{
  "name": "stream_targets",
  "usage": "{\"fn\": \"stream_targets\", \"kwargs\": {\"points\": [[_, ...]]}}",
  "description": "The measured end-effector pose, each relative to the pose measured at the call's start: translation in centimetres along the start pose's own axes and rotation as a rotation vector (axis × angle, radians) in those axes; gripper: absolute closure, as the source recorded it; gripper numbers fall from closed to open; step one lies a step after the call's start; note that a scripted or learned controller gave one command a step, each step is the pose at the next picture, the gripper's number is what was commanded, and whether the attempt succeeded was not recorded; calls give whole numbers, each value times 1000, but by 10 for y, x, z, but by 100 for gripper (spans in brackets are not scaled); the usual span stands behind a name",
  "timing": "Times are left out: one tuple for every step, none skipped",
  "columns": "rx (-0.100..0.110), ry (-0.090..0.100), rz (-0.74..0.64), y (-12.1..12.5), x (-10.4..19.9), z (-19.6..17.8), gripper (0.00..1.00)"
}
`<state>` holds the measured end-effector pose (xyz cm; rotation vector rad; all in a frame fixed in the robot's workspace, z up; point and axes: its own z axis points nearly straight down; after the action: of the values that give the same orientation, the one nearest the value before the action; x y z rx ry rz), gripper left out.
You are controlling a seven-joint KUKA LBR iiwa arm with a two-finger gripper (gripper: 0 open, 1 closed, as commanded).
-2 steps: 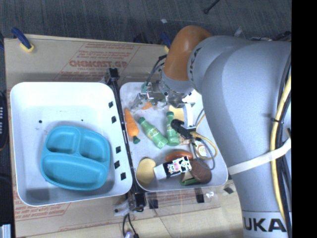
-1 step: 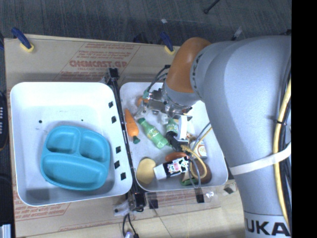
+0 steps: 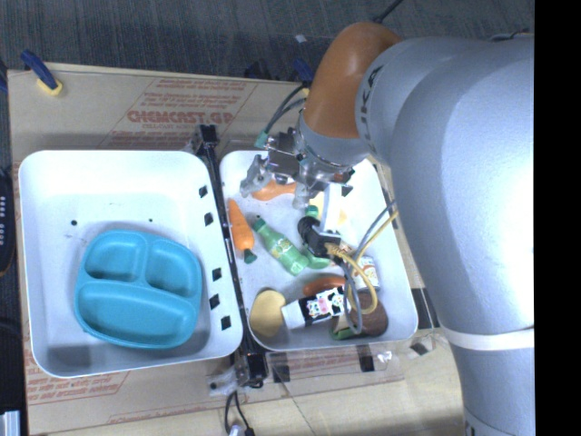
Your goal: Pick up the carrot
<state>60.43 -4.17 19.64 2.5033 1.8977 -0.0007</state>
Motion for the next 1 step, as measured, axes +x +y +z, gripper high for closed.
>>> {"fn": "stream_targets", "kwargs": {"points": [[9,-4,3,-2,-2,4,0]]}}
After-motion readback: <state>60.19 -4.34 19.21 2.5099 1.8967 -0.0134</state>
